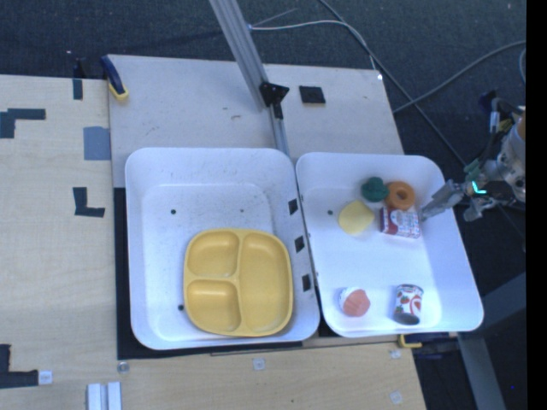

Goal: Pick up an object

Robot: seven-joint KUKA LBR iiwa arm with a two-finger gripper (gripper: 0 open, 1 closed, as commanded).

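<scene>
Objects for picking lie in the right bin (444,254), which I take as my landmark. At its far end cluster a green ball (372,189), an orange ring (400,195), a yellow lump (355,218) and a red-and-white packet (400,222), the packet just under the ring. At the bin's near end sit a small red-and-white piece (354,301) and a small can (408,304), a little apart. My gripper (444,198) hangs over the bin's far right rim, pointing in toward the packet from the right, with nothing between its fingers; whether they are apart or together I cannot tell. My wrist trails off beyond the bin's right side. Left of this bin, the left bin (154,229) carries a yellow divided plate (238,282).
</scene>
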